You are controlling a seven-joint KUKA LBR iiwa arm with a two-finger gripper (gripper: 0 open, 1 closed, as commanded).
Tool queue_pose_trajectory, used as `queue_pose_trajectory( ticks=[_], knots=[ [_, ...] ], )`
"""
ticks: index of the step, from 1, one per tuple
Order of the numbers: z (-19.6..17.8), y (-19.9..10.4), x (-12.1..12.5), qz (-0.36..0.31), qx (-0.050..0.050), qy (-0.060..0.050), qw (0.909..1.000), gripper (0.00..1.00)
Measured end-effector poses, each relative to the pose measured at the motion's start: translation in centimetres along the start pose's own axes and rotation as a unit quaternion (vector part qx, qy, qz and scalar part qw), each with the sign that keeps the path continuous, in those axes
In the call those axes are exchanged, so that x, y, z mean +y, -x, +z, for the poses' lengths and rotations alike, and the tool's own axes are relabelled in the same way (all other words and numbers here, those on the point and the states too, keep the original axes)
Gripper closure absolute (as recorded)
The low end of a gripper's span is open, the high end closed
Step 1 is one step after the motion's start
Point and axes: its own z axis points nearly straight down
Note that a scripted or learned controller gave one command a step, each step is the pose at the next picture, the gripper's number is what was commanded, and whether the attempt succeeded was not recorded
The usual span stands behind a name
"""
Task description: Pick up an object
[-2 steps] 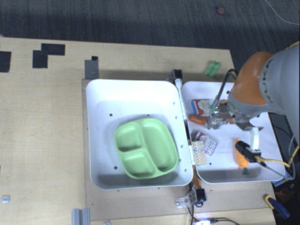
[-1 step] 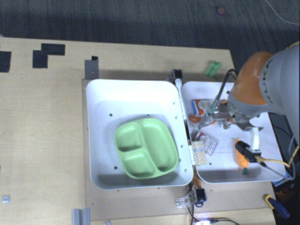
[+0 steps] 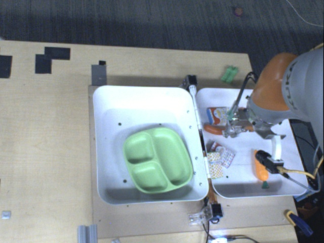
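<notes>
A grey arm with an orange band is reaching in, and its two-finger gripper [image 3: 232, 129] is hanging low, well to the right of the pale green, three-compartment plastic plate [image 3: 158, 159] that is lying in the left shallow white bin [image 3: 104, 135]. Whether the gripper is open or closed I cannot tell. A red, elongated object [image 3: 211, 130] is lying between the plate and the gripper, just beside the gripper. A small orange-and-white packet [image 3: 216, 115] is sitting right of the plate's far edge. Silvery blister packs [image 3: 221, 158] are resting just right of the plate, and an orange carrot-shaped toy [image 3: 260, 172] is lying farther right.
</notes>
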Motion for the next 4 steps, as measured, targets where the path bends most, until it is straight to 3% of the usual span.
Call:
queue_pose_trajectory(
  ticks=[1,2,3,4],
  knots=[
    [0.0,0.0,0.0,0.0,0.0,0.0,1.0,0.0],
    [2.3,-0.5,3.0,0.002,0.0,-0.006,1.0,0.0],
    [1.1,-0.5,3.2,-0.001,0.0,-0.003,1.0,1.0],
    [2.1,6.8,6.0,0.004,-0.002,-0.006,1.0,1.0]
  ],
)
